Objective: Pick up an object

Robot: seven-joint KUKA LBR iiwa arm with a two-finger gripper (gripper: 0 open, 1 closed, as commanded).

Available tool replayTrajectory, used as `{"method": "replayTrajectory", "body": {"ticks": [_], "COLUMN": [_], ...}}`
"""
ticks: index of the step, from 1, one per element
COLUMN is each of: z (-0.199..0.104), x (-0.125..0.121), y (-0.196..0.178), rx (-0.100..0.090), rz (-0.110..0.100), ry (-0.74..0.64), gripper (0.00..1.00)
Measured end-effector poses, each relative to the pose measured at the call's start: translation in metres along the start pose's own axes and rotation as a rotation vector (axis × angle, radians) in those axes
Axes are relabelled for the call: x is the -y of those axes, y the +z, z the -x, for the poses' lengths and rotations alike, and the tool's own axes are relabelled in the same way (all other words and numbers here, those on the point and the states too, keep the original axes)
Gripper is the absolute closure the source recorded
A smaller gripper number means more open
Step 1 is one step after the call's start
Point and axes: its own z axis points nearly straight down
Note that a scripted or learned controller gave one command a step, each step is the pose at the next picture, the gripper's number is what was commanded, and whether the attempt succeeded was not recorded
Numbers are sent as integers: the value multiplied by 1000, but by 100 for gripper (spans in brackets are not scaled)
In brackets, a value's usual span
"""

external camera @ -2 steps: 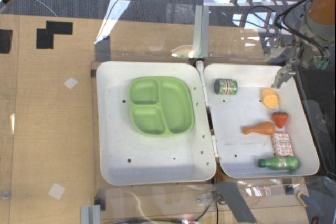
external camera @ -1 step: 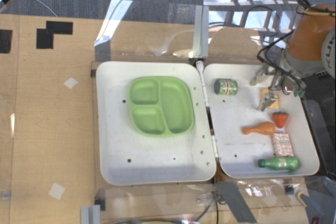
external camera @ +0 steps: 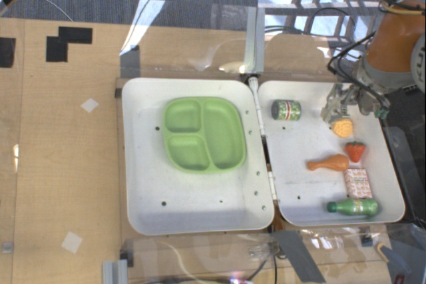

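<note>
Nearest me, a glossy green bottle [external camera: 352, 207] lies on its side in the right bin [external camera: 299, 199], with a small patterned carton [external camera: 357, 183] just behind it. Next come a smooth orange drumstick [external camera: 328, 163] and a red strawberry [external camera: 355, 151]. Across the divider, a green three-compartment plate [external camera: 203, 134] sits in the left bin [external camera: 143, 163]. Farther back, a knobbly yellow corn piece [external camera: 343, 127] sits directly under the gripper [external camera: 338, 108]; its metal fingers look slightly apart. A labelled can [external camera: 286, 110] lies well left.
</note>
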Motion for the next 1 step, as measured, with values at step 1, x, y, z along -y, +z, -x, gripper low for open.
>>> {"method": "replayTrajectory", "body": {"ticks": [1], "z": [-30], "x": [-29], "y": [-89], "rx": [-10], "rz": [2], "ry": [245], "gripper": [100]}}
